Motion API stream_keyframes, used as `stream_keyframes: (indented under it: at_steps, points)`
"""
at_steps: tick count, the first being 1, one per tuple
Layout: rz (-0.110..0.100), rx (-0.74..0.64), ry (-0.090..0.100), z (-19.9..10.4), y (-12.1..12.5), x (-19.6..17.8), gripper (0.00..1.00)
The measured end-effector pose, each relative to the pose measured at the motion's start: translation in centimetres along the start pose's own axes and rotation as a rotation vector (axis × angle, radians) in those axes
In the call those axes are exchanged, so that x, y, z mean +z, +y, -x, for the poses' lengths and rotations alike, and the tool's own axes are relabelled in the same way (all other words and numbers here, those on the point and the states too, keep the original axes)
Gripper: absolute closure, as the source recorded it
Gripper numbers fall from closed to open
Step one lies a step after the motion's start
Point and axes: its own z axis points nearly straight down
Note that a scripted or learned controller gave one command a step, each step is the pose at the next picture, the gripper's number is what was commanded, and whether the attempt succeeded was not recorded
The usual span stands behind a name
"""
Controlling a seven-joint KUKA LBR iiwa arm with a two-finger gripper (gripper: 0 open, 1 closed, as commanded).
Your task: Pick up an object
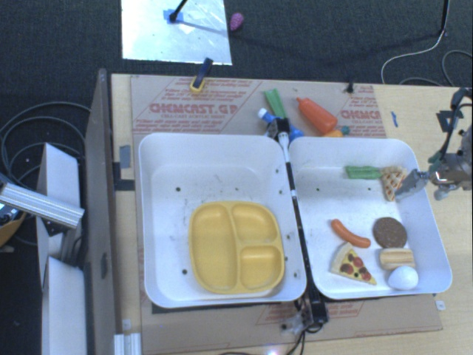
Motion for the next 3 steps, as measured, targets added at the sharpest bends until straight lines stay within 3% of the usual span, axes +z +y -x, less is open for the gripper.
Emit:
stream_keyframes:
  at_steps: [1,2,3]
  points:
    - [-0.001,-0.009,0.003,-6.7,5.2,5.9,0.0]
    - [-0.005,0.002,0.003,-8.8,1.9,17.2,0.0]
    - [0.001,0.001,0.0,-8.6,2.1,15.6,1.0]
